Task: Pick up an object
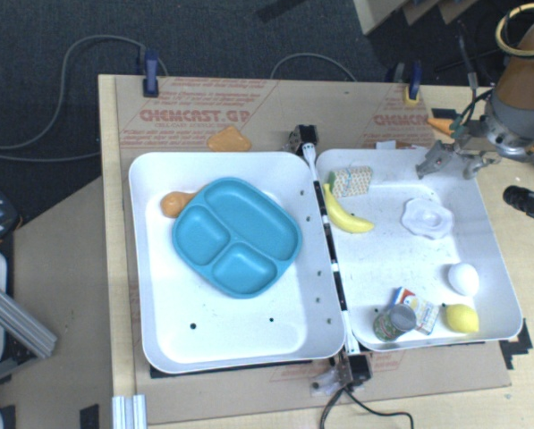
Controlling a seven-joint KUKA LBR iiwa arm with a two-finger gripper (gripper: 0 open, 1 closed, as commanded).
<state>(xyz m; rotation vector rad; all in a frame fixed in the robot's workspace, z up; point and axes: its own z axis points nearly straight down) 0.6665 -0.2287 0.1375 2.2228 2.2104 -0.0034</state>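
Counts | 1 banana point(346, 217) | 1 lemon point(461, 318) | 1 egg point(462, 279) | 1 can point(394, 322)

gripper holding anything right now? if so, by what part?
Nothing held. The gripper hangs over the right bin's far edge, nothing between its fingers.

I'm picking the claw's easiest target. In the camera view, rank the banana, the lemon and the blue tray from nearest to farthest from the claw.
Measured from the claw, at the right bin's top edge:
1. Banana, by that bin's left wall.
2. Lemon, in its near right corner.
3. Blue tray, in the left bin.
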